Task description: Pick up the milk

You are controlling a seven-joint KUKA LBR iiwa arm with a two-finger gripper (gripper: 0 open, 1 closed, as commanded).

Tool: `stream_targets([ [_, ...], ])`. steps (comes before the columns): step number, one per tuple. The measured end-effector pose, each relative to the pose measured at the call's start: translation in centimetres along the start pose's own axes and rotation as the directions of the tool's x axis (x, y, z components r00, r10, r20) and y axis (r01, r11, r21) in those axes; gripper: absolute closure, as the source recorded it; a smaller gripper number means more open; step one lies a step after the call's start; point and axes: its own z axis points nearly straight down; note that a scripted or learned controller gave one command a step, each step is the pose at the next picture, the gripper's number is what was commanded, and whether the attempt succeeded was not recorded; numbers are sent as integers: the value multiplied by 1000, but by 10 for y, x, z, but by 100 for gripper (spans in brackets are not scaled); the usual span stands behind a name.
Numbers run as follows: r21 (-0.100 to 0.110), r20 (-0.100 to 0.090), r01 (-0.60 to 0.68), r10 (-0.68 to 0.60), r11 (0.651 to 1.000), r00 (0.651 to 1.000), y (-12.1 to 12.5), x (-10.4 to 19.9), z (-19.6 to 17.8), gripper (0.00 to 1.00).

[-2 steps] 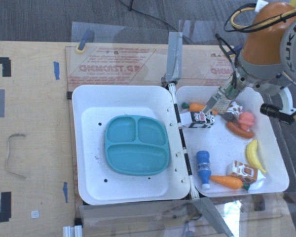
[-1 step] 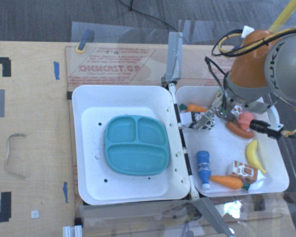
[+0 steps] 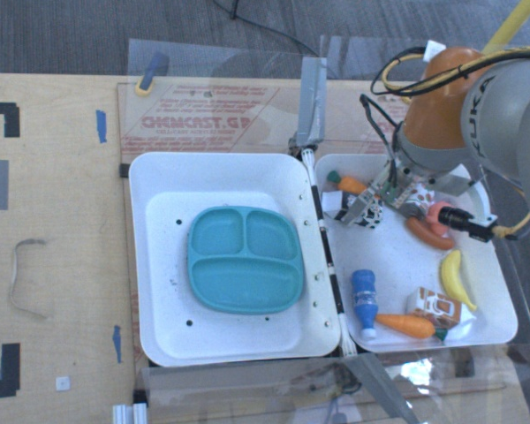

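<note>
Jaws over milk (image 3: 366, 212) | carrot (image 3: 351, 184) beside | sausage (image 3: 427, 229) near

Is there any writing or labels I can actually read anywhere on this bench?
"CHEMCAST GP": faint red print, partly blurred, on the clear sheet behind the left bin.
Small carton in the right bin: printed label, too small to read.
Black-and-white milk carton at the gripper: no legible text.

Milk (image 3: 364, 215) right by the hand (image 3: 377, 198), bottle (image 3: 364, 300) and carrot (image 3: 405, 325) nearer the front, banana (image 3: 456, 278) to one side, plate (image 3: 245, 260) in the other bin (image 3: 150, 237)
</note>
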Motion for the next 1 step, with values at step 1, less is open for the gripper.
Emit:
stream_targets([
  [1, -2, -1, 126, -126, 992, 992, 2, 9, -93, 0],
])
